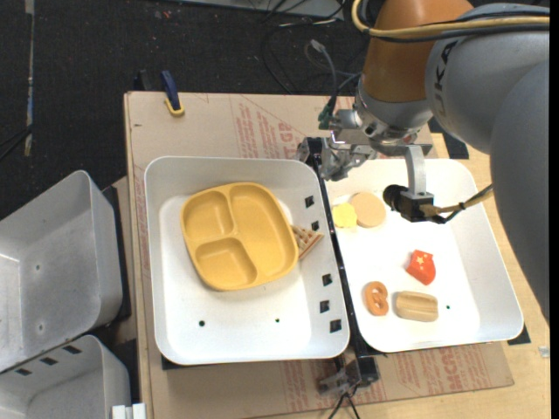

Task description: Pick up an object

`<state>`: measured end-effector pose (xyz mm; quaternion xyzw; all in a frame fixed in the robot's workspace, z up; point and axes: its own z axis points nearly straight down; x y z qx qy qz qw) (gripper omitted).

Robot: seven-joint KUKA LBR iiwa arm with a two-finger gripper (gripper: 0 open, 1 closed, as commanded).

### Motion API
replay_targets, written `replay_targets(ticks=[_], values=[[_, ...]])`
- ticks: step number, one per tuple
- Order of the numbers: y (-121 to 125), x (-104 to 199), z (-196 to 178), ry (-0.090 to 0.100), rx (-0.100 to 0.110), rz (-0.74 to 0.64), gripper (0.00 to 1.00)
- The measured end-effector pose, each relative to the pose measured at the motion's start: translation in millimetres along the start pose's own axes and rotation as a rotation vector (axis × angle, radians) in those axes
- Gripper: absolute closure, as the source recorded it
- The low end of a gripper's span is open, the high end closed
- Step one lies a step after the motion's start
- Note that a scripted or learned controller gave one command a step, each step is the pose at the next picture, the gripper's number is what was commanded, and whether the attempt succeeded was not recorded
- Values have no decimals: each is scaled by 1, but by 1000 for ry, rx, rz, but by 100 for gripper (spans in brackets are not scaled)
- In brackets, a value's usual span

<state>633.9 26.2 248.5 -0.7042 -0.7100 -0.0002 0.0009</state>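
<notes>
Gripper (pixel 342 160) sat at the back edge of the right bin (pixel 489 260), right over the divider between the two bins; couldn't tell how it was set, the end was a dark metal clutter and the arm's wrist blocked most of it. Nothing visibly held. Right bin held the pickable stuff: a pale yellow piece (pixel 344 216) touching a tan round disc (pixel 369 209) near the back, just beside the gripper; a red strawberry-like piece (pixel 421 266) mid-bin; an orange pretzel-shaped piece (pixel 376 298) and a tan bread-like block (pixel 415 306) side by side near the front. A black part on a grey bracket (pixel 414 201) hung over the bin just beside the disc, cable running off right. Left bin (pixel 175 321) held a yellow divided tray (pixel 238 234), tilted, with a small brown waffle-like piece (pixel 306 239) against its right rim. Both bins sat on a cardboard-covered table (pixel 227 116), blue-and-yellow clamp (pixel 172 94) at its back left corner. Grey tubs (pixel 52 260) at far left were cut off by the frame. Arm body hid the right bin's back right corner.
</notes>
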Motion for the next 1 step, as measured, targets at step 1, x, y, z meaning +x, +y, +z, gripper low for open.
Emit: replay_targets(ticks=[1], values=[[1, 45, 8, 0, 0, 1, 100]])
